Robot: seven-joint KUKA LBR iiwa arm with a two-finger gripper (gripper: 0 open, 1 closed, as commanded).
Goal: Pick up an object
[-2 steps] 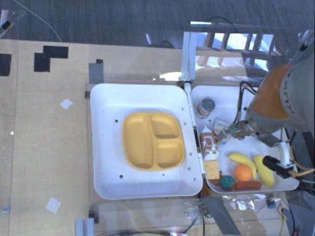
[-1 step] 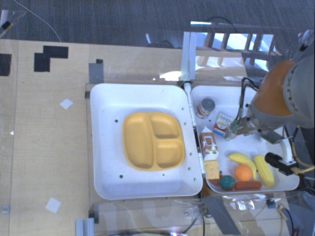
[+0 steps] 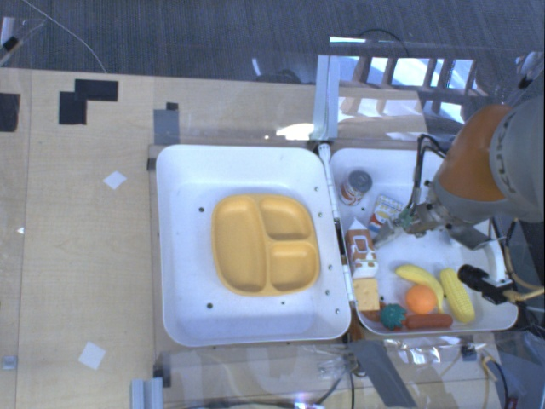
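The right bin point(image 3: 502, 318) holds several items. A small tin can point(image 3: 356, 183) lies at its back left, with a pale packet point(image 3: 388, 205) beside it. Along the left wall lie a brown and white carton point(image 3: 361, 250) and a tan cracker block point(image 3: 367, 294). Toward the front sit a banana point(image 3: 417, 277), an orange point(image 3: 421, 299), a corn cob point(image 3: 457, 294), a red sausage point(image 3: 428, 320) and a green ball point(image 3: 392, 316). My gripper point(image 3: 390, 226) is low in this bin, just in front of the packet and right of the carton's top end.
The left bin point(image 3: 179, 254) carries a yellow divided plate point(image 3: 264, 243). A metal post point(image 3: 324, 96) rises behind the seam between the bins. The grey arm with its orange band point(image 3: 473, 156) covers the right bin's back right. Cables hang at the right edge.
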